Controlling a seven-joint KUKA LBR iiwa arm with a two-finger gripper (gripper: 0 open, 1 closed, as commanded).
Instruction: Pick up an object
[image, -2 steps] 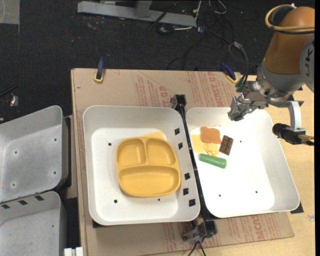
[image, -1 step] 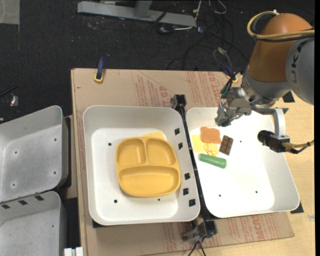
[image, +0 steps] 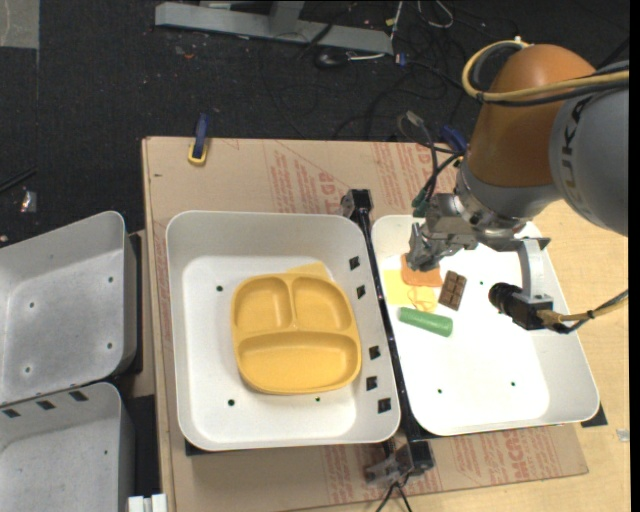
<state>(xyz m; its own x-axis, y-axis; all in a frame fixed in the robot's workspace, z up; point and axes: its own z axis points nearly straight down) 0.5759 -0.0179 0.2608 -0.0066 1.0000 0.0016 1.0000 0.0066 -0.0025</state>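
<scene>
Claw (image: 425, 255) hangs over the orange block (image: 418, 274) in the right bin (image: 500, 400); its grip state I cannot tell. Crowded neighbours, brown bar (image: 453, 290) and green stick (image: 426, 321), could spoil the grasp.

My bench, seen from above, on a dark floor.

Under me lies a tan board (image: 270, 185) printed with faded red lettering, its surface bare along the far edge and the near right corner. A small clamp with a blue handle and yellow tip (image: 199, 140) grips the board's far left edge. Around it the floor (image: 90, 70) is black and speckled with pale flecks, and dark cables (image: 360, 55) trail across it at the far side near a flat grey metal bar (image: 270, 25). To my far left two spare white trays (image: 60, 290) sit tilted, one nearer than the other. The light is even and bright, throwing only soft shadows.
</scene>
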